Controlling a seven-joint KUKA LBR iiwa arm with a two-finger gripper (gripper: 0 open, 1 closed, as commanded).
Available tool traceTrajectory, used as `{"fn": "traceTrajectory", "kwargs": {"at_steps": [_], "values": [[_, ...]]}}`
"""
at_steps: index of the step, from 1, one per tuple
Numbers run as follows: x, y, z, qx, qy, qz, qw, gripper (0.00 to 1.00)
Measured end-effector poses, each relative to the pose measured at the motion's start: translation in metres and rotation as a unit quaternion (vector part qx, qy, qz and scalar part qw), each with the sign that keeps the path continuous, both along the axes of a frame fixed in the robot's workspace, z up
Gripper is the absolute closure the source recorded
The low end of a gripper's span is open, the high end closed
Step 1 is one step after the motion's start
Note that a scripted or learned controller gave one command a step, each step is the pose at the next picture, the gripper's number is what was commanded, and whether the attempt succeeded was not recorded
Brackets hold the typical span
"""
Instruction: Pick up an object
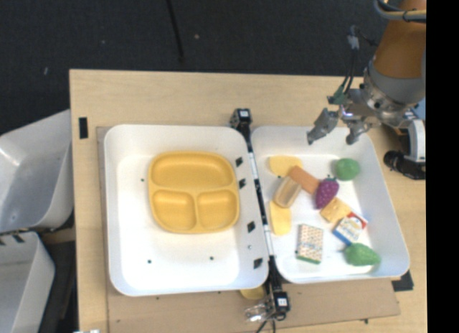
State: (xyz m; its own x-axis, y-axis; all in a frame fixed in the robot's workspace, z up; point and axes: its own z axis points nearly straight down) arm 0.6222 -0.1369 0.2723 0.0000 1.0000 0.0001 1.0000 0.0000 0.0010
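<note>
Bench top (86, 102) carries two shallow white bins side by side. Left bin (129, 252), left of centre frame, holds one yellow divided tray (193, 191) and nothing else that I can make out.

Right bin (387, 238), right of centre, holds the clutter. Running left to right: a pale yellow piece (284, 163) near the upper inner corner, a second yellow piece (280, 219) lower down, a tan roll-shaped item (287, 194) between them, an orange block (304, 179), a small patterned box (310, 242) toward the bottom edge, a purple grape bunch (326, 192), a yellow wedge (333, 209), a red, white and blue carton (349, 227), a green round item (347, 169) and a green lumpy item (361, 255) at lower right.

Gripper (336, 130) hangs at upper right of frame, over the top rim of the right bin, above the objects. Its two fingers stand spread apart, with nothing between them. Arm (398, 52) enters from the right edge.

Progress, as judged: nothing is lifted yet. All items lie on the bin floor. No target is obvious; the green round item and orange block lie nearest. Descent, closing and lift all remain.
</note>
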Motion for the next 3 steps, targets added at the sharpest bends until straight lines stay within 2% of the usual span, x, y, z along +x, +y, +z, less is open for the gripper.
{"fn": "traceTrajectory", "kwargs": {"at_steps": [1, 2, 3], "values": [[-0.058, 0.073, -0.075, 0.0011, 0.005, 0.002, 1.0, 0.0], [-0.098, 0.102, -0.071, 0.0001, 0.002, 0.002, 1.0, 0.0], [-0.095, 0.1, -0.061, 0.0, -0.001, -0.001, 1.0, 1.0]]}}
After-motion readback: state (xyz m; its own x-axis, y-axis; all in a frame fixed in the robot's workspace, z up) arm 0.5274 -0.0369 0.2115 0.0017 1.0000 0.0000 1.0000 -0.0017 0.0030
